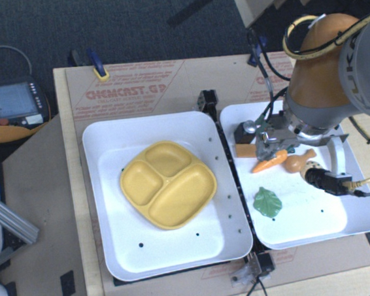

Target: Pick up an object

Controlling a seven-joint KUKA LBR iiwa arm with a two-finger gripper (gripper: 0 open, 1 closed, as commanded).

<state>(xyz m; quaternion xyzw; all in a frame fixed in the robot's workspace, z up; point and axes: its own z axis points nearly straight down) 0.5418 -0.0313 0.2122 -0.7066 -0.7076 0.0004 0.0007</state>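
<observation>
- Right now your gripper (268, 148) sits low in the right bin (324, 224), at its upper left part, just above the carrot (270, 162).
- The carrot lies almost directly under the gripper and a little toward you, so the coming move is a short drop, not a sideways reach.
- Its long axis runs across the bin, tilted slightly: the thin tip points left and down, the thick end rises to the right.
- Whether the gripper is spread or pressed together, I cannot tell; the wrist and dark hardware hide that part, and nothing shows as pinched.
- Just right of the carrot's thick end rests a tan pear-shaped piece (298, 162), close enough that a wide grab may catch both.
- An orange block (244, 150) lies just left of the gripper, near the bin's left wall.
- A green leafy piece (267, 202) sits well below the carrot, apart from the cluster.
- The left bin (117, 250) holds a yellow divided plate (168, 183), far from the gripper.
- My judgement: you should grip across the carrot's short width, which means closing roughly up-and-down in this view.
</observation>
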